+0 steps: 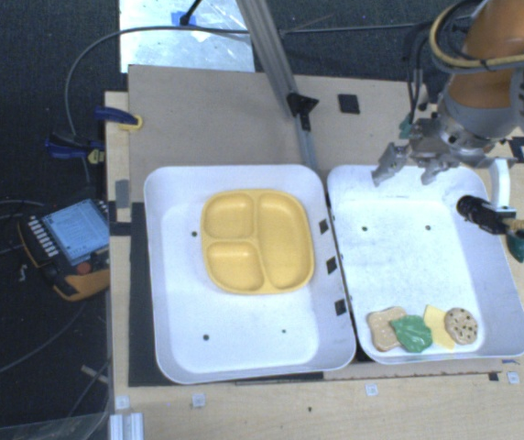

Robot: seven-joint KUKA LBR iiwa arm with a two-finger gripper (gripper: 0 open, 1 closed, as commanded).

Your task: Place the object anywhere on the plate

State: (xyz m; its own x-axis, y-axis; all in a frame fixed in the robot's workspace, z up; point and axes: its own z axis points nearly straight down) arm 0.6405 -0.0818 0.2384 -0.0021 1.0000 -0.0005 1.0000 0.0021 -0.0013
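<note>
I see the pincer (410, 168) with fingers spread wide and holding nothing above the far edge of the right bin (427, 246), whose near edge holds toy foods (422, 328) overlapping, far from yellow plate (256, 241).

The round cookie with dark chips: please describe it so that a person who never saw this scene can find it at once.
Start at the right white bin, the one under the grey and orange arm. Along its near edge lies a short row of toy foods: a tan toast slice, a green leafy piece, a yellow cheese wedge. The round tan cookie with dark chips is the rightmost, and the only round, speckled one.
</note>
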